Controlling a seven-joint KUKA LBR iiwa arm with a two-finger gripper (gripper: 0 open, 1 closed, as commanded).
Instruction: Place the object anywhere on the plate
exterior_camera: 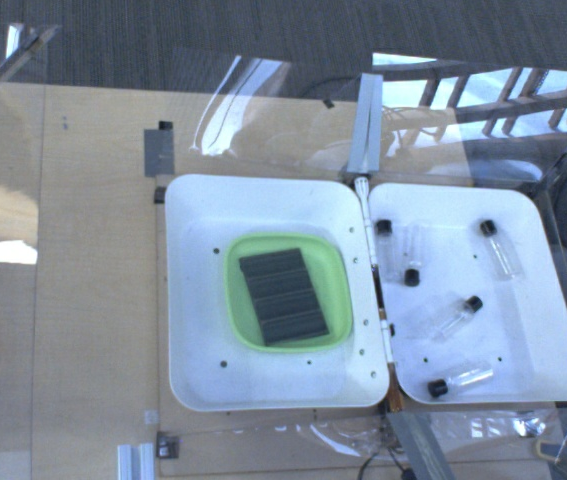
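One dark grey ribbed slab lies flat on the green plate, wholly inside its raised rim and about in its middle. The slab is turned a little, so its long sides run from upper left to lower right, and its top is crossed by ridged bands. The plate is square with rounded corners. It sits on the floor of the left bin, somewhat nearer the wall shared with the neighbouring bin than the far left wall, with white floor showing all round it. The right bin touches the left one along that middle edge and holds five clear vials with black caps, all lying on their sides and apart from one another. One vial is at the upper left corner near the shared wall, and a second is just below it. A third lies toward the upper right. A fourth lies slantwise near the middle, and a fifth is close to the front wall. Both bins rest on a pale wooden bench. A grey metal post stands behind the seam between the bins, and a small dark block sits on the bench beyond the left bin's back corner. Dark carpet shows past the bench.
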